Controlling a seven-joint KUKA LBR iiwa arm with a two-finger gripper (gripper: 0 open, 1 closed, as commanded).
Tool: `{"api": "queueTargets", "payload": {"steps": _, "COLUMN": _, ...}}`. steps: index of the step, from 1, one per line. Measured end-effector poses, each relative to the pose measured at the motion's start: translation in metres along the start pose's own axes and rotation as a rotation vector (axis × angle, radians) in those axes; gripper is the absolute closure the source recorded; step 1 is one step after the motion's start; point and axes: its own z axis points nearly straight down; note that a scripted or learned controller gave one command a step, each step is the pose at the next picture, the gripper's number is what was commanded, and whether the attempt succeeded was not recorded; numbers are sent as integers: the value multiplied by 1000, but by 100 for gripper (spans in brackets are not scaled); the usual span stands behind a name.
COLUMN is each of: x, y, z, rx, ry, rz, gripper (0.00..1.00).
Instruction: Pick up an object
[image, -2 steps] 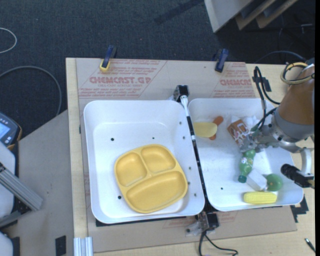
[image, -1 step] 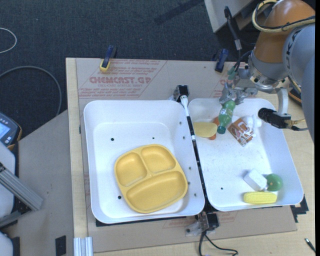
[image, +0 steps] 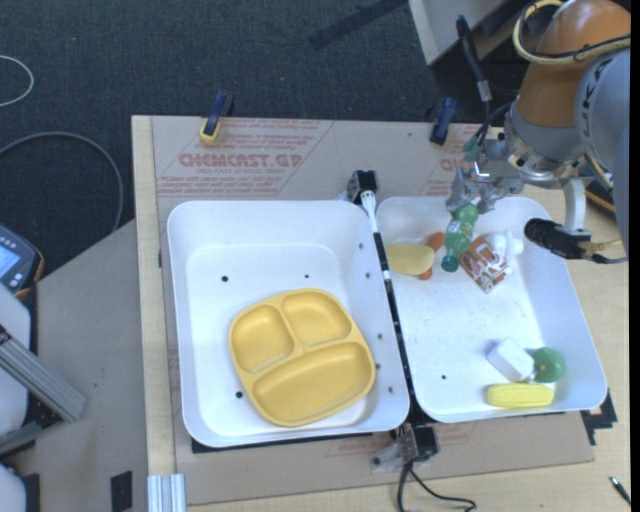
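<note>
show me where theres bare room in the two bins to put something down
Free: the middle of the right bin, between the brown packet and the corn cob; the left bin around the yellow divided plate. Crowded: the right bin's far end, under the gripper.

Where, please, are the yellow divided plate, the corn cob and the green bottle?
yellow divided plate (image: 300, 355), camera view, on its large front compartment.
corn cob (image: 519, 396), camera view, on the middle of the cob.
green bottle (image: 458, 238), camera view, on its body.
</note>
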Motion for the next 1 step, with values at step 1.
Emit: {"api": "queueTargets", "payload": {"steps": 1, "x": 48, "y": -64, "z": -13, "rx": 12, "ry": 5, "rz": 1, "gripper": 100}}
